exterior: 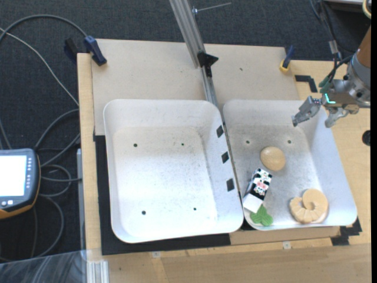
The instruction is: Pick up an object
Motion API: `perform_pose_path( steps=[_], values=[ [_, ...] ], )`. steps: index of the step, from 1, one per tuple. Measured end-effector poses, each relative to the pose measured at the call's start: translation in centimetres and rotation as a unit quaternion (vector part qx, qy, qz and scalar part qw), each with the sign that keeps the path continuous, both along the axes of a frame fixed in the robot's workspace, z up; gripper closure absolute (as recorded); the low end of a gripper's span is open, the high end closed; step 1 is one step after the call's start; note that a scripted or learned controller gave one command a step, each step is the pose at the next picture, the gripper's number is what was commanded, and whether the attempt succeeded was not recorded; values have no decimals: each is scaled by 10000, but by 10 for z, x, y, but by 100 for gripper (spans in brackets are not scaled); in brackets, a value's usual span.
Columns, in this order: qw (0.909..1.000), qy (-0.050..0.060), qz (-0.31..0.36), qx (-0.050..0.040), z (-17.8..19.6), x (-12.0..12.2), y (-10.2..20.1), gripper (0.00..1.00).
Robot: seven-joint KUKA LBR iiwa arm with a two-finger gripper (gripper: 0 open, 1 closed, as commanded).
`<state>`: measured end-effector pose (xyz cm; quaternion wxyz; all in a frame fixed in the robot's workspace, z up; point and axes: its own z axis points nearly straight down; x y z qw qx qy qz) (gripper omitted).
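My gripper (318,114) hangs over the far right corner of the right bin (330,152), open, with nothing between its two fingers. Below it in that bin lie a round tan bun-like object (273,158), a small black-and-white carton (258,186) with a white end, a green piece (262,218) at the front rim, and a beige curled pastry-like ring (308,206) at the front right. The gripper is well above and behind all of them, touching none.
The left bin (159,170) sits beside the right one, split by a ridge with black markers (225,157). A metal pole (187,25) slants over the bench's back. Blue and yellow clamps (94,49) hold the board corners. A tablet (16,178) lies at far left.
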<state>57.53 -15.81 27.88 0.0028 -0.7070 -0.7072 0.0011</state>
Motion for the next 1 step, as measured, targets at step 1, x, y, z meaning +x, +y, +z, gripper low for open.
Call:
perform_pose_path(
  steps=[1],
  values=[
    [10000,-20,4,-5,2,1,0,0]
  ],
)
